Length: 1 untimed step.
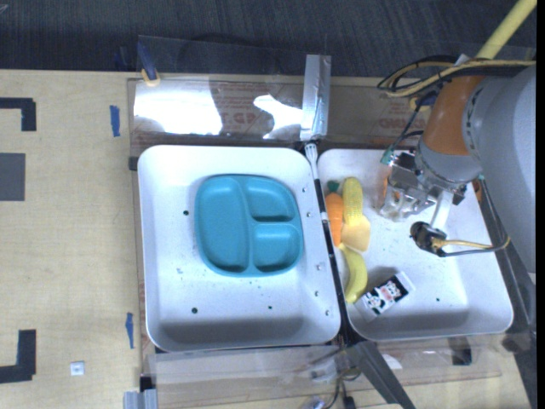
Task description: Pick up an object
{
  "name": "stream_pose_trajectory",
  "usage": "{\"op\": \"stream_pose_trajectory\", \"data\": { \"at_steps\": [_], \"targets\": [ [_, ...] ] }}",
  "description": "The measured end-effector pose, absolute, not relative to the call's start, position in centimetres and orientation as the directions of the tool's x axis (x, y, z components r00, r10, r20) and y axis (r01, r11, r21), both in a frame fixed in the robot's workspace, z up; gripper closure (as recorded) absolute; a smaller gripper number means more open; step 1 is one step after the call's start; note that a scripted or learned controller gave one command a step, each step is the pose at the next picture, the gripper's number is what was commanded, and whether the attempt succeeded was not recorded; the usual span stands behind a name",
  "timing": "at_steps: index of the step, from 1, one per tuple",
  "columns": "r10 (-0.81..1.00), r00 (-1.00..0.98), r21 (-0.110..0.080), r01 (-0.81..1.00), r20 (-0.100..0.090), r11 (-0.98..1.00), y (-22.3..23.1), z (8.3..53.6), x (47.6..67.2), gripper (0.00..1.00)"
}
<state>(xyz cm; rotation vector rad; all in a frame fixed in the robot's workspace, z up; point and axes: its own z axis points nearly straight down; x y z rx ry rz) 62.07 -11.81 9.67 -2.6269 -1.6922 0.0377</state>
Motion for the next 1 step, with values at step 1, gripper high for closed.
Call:
{"op": "stream_pose_trajectory", "data": {
  "at_steps": [1],
  "targets": [
    [0.974, 0.225, 0.007, 0.974, 0.002, -0.225, -5.48, 18.84, 66.86, 1.00]
  ]
}}
